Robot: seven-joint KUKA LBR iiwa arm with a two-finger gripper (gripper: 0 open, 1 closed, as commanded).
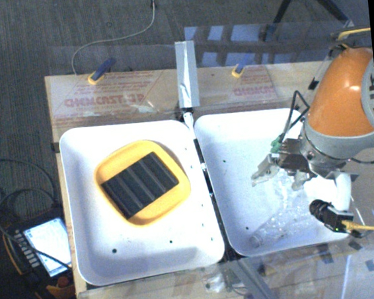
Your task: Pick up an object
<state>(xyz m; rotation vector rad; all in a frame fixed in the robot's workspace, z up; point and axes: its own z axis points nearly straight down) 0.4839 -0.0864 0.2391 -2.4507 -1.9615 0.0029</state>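
Note:
A yellow pad with a black ribbed top [142,181] lies flat in the left bin [92,255], turned at a slant. In the right bin [230,147] something clear and glassy [279,221] lies near the front wall, hard to make out against the white floor. My gripper [273,169] hangs low over the right half of the right bin, just behind the clear thing. The orange band of the arm [344,92] rises above it. I see nothing plainly held in the gripper.
A metal divider post [185,72] stands at the back between the bins. Two yellow-and-blue clamps [100,70] hold the wooden board at the back. A black cable with a yellow lead [334,218] hangs off the wrist over the bin's right front corner.

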